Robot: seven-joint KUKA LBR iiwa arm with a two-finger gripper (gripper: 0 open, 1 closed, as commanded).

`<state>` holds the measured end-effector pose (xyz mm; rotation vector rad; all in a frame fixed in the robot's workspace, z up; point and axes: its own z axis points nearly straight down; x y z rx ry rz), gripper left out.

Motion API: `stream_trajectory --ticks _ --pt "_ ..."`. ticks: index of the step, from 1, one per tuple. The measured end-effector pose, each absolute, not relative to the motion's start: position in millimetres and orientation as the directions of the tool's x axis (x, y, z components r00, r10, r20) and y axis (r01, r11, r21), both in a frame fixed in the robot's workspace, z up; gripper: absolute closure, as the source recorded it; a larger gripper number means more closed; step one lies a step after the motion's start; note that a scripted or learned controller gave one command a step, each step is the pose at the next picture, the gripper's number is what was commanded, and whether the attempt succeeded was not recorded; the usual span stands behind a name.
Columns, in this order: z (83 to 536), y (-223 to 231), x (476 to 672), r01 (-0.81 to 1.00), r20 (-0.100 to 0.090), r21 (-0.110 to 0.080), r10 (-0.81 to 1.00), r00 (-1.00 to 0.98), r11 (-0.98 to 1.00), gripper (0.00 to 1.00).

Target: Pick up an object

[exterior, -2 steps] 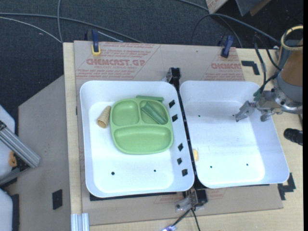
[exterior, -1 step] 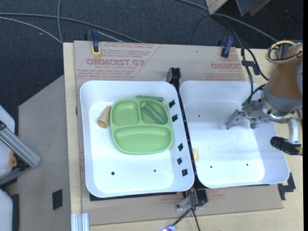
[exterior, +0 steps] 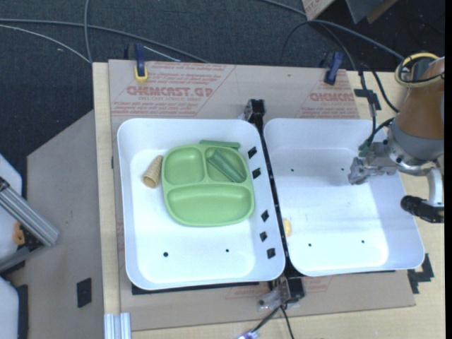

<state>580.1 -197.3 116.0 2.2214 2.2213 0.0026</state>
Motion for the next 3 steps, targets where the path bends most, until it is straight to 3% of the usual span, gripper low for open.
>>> stream_trajectory --ticks 2,3 --pt "233.1 -202.9 591.7 1.0 -0.003 0.008 1.0 -0.002 0.002 1.0" --pt "236.7 -202.9 592.5 1.0 -0.001 0.003 1.0 -0.001 0.001 1.0"
